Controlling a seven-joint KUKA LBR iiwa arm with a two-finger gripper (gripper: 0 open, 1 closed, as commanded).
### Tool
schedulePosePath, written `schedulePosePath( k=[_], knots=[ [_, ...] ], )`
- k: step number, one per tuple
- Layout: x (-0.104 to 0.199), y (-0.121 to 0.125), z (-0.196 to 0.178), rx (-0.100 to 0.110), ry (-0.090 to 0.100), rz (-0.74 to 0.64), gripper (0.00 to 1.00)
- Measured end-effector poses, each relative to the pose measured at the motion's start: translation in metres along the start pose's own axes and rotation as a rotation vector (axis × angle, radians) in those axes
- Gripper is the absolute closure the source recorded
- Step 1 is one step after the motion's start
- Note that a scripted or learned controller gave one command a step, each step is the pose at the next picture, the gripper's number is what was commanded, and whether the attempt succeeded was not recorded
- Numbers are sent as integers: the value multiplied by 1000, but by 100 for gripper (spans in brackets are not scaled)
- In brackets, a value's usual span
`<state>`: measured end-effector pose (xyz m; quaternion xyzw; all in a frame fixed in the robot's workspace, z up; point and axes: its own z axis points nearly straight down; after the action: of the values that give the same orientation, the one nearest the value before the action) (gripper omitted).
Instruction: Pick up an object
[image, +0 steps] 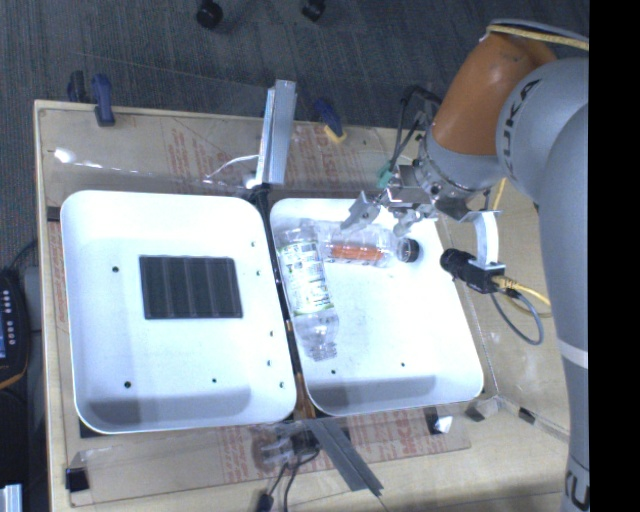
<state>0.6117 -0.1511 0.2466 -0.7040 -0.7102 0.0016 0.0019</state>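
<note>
I see the arm (530, 110) coming in from the upper right of the frame, its orange band over the far right corner of the right bin (440, 340). The gripper (392, 212) sits low at that bin's upper rim, and its metal parts blur into the white wall behind, so I cannot tell how it is set or whether anything is caught in it.

Just below the gripper, in the upper middle of the right bin, lies a small clear bottle with an orange label (358, 250), on its side and pointing right, with a dark cap end near the gripper. To its left a larger clear plastic bottle (306, 285) lies lengthwise along the bin's left wall, hard against the divider between the bins. The two bottles look to touch or nearly touch at their upper ends; I cannot tell which.

The lower and right parts of the right bin floor are open white. The left bin (100, 330) holds a flat dark ribbed rectangle (190, 287) near its centre, with bare floor around it.

A black connector with a yellow cable (478, 270) hangs off the wrist over the right bin's right edge. A grey metal post (276, 130) stands upright behind the divider at the upper middle of the frame.
</note>
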Motion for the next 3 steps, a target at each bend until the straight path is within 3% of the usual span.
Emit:
schedulePosePath(
  k=[1, 2, 3],
  knots=[
    [-60, 29, 94, -2, 0, -103, 0],
    [-60, 40, 102, -23, -9, -145, 0],
    [-61, 44, 105, -31, -14, -188, 0]
  ],
)
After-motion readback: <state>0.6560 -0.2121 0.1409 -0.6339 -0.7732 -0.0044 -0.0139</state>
